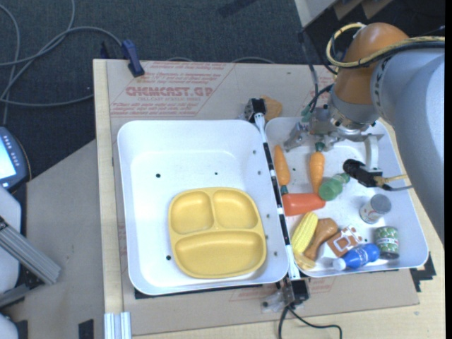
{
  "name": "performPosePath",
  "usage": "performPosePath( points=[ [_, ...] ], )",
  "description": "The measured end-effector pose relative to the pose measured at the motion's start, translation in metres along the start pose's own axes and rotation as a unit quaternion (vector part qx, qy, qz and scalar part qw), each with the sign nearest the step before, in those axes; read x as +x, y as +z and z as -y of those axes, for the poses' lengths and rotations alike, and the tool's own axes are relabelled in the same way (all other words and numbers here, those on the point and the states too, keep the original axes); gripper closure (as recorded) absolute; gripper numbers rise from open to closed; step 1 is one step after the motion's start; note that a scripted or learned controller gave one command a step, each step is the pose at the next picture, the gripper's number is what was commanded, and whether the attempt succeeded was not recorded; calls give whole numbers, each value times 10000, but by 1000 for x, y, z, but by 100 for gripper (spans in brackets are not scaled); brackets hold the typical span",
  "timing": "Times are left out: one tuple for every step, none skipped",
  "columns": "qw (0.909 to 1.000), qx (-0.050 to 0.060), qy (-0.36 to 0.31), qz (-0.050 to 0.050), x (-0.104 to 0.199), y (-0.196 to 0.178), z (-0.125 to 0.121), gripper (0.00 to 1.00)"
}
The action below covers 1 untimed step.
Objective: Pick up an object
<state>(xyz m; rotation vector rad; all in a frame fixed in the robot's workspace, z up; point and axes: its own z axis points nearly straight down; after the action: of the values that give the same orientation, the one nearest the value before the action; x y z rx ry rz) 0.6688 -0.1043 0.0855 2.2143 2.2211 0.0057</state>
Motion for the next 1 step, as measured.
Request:
performPosePath(
  points=[
    [10000, 63, 26, -12, -5, 1, 56, 0]
  ],
)
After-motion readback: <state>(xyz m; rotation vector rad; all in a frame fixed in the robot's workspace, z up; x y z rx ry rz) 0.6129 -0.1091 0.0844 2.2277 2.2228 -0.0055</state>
